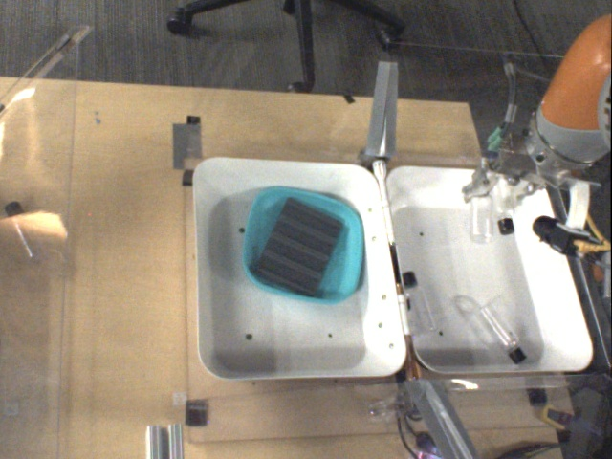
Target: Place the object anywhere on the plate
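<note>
A dark grey ribbed block [302,248] lies flat on the turquoise plate [352,256] in the left bin [287,352], roughly in the plate's middle. My gripper [491,220] hangs over the far part of the right bin [545,357], well to the right of the plate. Its pale translucent fingers [478,216] stand apart with nothing between them. The orange band of the arm [579,75] is at the upper right.
A clear tube-like piece [490,319] lies on the right bin's floor near its front. A metal post [382,113] rises behind the divider between the bins. Cables and brackets [564,237] run along the right bin's right rim.
</note>
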`<state>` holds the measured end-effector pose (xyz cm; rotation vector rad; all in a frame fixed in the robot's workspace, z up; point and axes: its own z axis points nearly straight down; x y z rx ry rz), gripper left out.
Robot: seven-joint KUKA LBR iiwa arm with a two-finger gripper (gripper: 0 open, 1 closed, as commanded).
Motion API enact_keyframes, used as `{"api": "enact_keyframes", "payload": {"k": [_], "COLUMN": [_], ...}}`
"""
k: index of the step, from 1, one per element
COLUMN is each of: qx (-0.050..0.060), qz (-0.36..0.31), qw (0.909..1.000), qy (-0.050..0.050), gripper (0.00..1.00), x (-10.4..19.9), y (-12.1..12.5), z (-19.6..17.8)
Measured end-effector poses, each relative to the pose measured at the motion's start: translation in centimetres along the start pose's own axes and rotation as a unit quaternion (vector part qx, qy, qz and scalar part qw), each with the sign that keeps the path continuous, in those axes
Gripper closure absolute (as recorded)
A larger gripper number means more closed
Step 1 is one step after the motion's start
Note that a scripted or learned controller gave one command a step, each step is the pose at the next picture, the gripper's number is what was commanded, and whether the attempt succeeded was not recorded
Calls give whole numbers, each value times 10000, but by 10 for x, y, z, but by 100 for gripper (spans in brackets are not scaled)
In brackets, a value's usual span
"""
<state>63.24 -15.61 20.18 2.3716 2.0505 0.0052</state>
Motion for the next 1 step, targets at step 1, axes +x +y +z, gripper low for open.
{"api": "enact_keyframes", "payload": {"k": [1], "qx": [-2], "qz": [0], "qw": [10000], "qy": [0], "gripper": [0], "x": [0], "y": [0], "z": [0]}}
